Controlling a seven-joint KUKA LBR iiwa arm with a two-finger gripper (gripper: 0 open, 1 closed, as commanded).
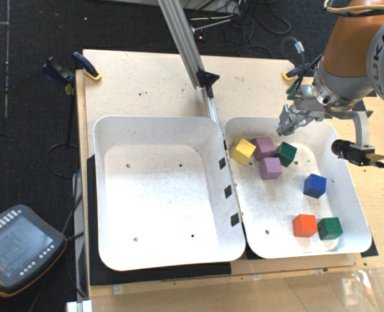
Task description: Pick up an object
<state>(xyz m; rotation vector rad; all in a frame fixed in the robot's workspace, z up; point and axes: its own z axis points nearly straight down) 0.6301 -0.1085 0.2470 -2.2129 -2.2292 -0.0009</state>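
Camera view: grey two-finger gripper hangs above right white bin.
Grip: opening unclear, nothing visibly held.
Nearest: dark green cube, apart.
Cut off: arm's upper part.

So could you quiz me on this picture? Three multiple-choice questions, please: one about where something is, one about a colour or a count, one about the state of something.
1. Which bin holds the blocks?
A. The left bin
B. The right bin
C. Both bins

2. How many purple blocks are there?
A. One
B. Two
C. Four

3. How does the orange block sit?
A. Stacked on the blue block
B. Alone in the left bin
C. Beside a green block near the front of its bin

Answers:
1. B: every block lies in the right bin, below the end effector.
2. B: two purple blocks lie together, between the yellow block and a dark green block.
3. C: the orange block sits next to a green block, apart from the blue block.
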